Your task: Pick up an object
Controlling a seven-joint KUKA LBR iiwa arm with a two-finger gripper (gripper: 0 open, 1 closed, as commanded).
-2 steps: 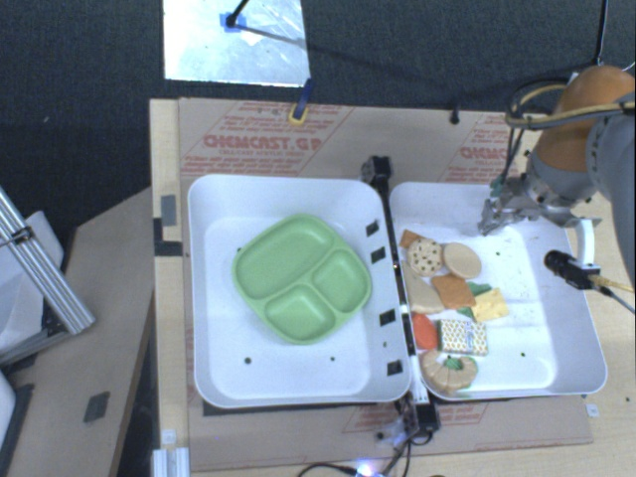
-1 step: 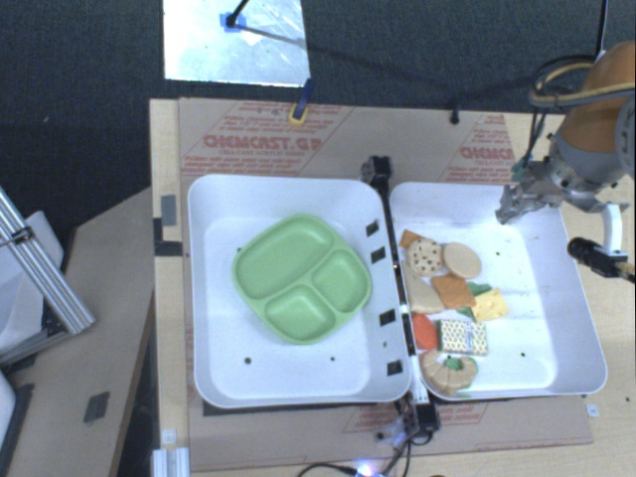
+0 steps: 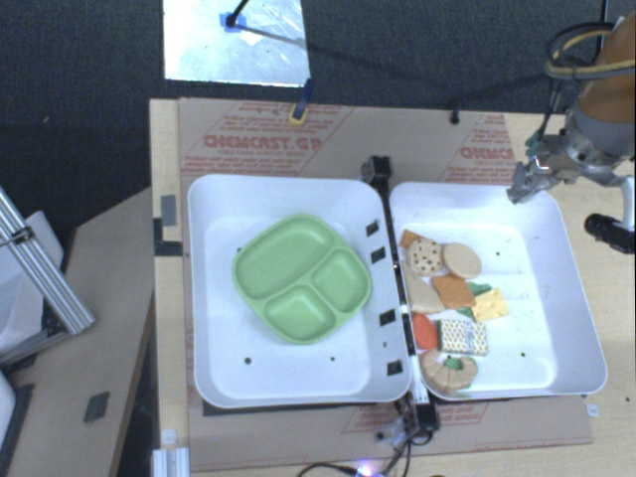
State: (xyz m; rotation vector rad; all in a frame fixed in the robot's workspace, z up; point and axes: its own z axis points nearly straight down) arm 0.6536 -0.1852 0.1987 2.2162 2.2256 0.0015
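The right bin holds a cluster of toy foods along its left side: a chocolate-chip cookie, a round tan biscuit, an orange cracker, a yellow cheese piece, a red piece, a patterned square packet and a round sandwich-like piece. My gripper hangs at the bin's far right corner, well away from the foods, with nothing seen in it.
The left bin carries a green three-compartment plate. A black divider with clips runs between the bins. A shiny foil sheet lies beyond the bench. A metal frame stands at the left.
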